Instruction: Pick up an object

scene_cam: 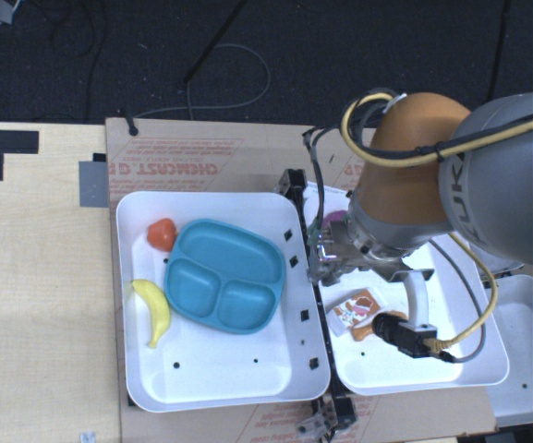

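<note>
My hand (326, 261) hangs low over the right bin (488, 377), close against the wall it shares with the left bin (211, 377). My own wrist covers it from above, so I cannot tell whether it is apart or together, and I see nothing held in it. The nearest thing is a small orange-and-white packet (357, 312). It lies flat on the bin floor just beside my hand, toward the near edge and a little further into the bin, aslant to the walls. I judge that it is my best candidate. A purple thing (336, 219) peeks out on the far side. Across the wall lie a blue plate (224, 275), a red fruit (162, 234) and a banana (153, 310), all well apart from me.
</note>
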Available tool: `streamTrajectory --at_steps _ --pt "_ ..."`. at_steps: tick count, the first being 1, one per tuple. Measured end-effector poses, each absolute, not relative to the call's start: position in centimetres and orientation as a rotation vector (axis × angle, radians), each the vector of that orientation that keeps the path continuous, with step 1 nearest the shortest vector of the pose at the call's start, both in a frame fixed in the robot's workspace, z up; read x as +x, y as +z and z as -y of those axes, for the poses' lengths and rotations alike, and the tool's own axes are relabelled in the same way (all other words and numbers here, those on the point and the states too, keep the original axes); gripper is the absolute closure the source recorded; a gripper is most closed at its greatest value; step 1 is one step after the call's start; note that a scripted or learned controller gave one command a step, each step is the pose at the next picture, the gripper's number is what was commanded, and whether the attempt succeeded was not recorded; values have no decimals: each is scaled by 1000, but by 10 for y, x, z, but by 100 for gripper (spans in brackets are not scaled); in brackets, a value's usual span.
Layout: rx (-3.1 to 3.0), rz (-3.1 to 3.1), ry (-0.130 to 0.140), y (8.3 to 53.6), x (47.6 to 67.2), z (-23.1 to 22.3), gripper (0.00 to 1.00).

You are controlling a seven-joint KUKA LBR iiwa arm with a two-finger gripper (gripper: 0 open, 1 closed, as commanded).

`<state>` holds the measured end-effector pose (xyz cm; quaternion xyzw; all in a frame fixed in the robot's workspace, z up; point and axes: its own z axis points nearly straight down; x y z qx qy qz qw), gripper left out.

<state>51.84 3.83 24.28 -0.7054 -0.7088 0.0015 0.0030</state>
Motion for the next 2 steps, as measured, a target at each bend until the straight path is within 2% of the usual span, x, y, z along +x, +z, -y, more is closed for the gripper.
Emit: streamTrajectory --at_steps 1,2 --pt "-2213 2222 7 223 505 -91 100" --pt "-2218 2220 6 224 506 -89 0"
